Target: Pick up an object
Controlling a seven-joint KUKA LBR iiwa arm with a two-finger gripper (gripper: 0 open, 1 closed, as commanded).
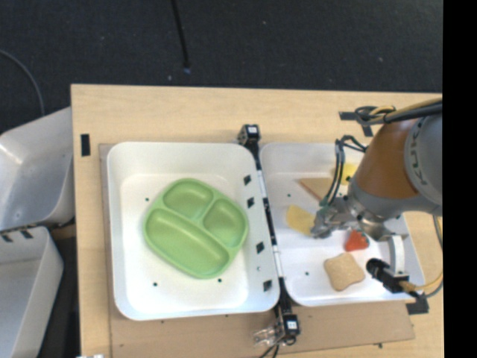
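Lying nearest the camera in the right bin (298,293), a tan bread-like piece (343,271) is resting flat on the white floor, close to the front wall. Just behind it, a small red object (357,241) is sitting beside the hand (325,225), near it but not visibly between its fingers; whether the two are touching cannot be told. The hand is hovering low over the middle of the right bin, with the grey arm and its orange band (387,162) reaching in from the right and covering part of the bin; whether the fingers are spread or pressed together cannot be told from this angle. A pale yellow piece (299,217) is lying just left of the hand. Farther back, a brown wedge-shaped piece (317,188) is lying partly under the wrist. In the left bin (119,200), a green divided plate (195,227) is sitting flat near the centre, its compartments facing up. Both bins are standing side by side, their inner walls meeting, on the light wooden bench (164,110), which is extending to the far edge.
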